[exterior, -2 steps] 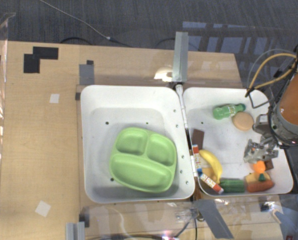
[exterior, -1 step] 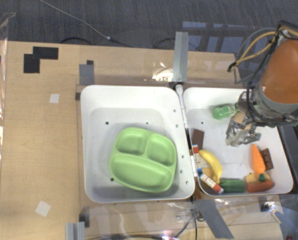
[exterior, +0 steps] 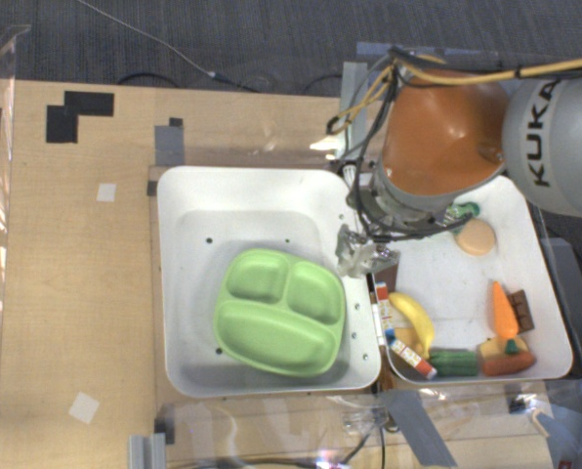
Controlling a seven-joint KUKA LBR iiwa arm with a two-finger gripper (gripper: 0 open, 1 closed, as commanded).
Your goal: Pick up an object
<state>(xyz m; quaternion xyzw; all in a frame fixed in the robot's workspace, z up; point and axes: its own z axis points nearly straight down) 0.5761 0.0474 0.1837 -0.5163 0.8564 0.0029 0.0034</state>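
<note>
**Gripper low at the wall between the two bins, nothing seen in its grasp**

The gripper (exterior: 362, 255) hangs near the middle of the frame, just over the wall that separates the left bin (exterior: 184, 262) from the right bin (exterior: 550, 306). I cannot tell how far it is open, because the metal parts are small and seen from above, and no object is visible in it.

The possible objects lie in the right bin, at the lower right of the frame: a banana (exterior: 413, 320) closest to the gripper, a green cucumber-like piece (exterior: 453, 362) below it, a carrot (exterior: 504, 311), and a round beige piece (exterior: 476, 237) higher up. A green divided plate (exterior: 281, 311) lies in the left bin.

To do this step well, I think the gripper should move a little toward the lower right, away from the wall, and come down across the narrow width of the banana.

The orange and grey arm (exterior: 437, 140) covers the upper part of the right bin, so what lies under it is hidden. The small colourful things near the lower corner of the wall are hard to identify.
</note>
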